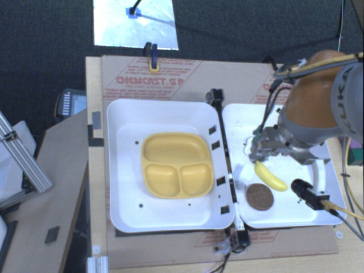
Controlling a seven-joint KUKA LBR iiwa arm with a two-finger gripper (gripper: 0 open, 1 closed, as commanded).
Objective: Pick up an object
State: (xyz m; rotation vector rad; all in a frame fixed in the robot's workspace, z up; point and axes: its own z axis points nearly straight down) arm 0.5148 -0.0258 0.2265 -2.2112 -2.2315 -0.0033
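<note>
Camera view looks down on two white bins that sit side by side on a brown board (170, 78). The left bin (122, 152) has a yellow tray (173, 164) in its middle. The tray lies flat and has three parts: one long part at the back and two small parts at the front.

The right bin (239, 118) has two small things in it. One is a yellow banana (271, 177). It lies flat near the middle of the bin and slants from upper left to lower right. The other is a round brown disc (259, 197). It lies flat just in front of the banana, near the bin's front wall. The two are very close, but I cannot tell if they touch.

The arm (318, 101) comes in from the right and bends over the right bin. Its big orange part hides the back of that bin. The gripper (259, 151) points down, right at the upper left end of the banana. It looks very close to the banana there. I cannot tell if the gripper is wide or narrow, and I cannot tell if it has hold of the banana.

A blue and yellow clip (153, 58) sits at the back edge of the board.
</note>
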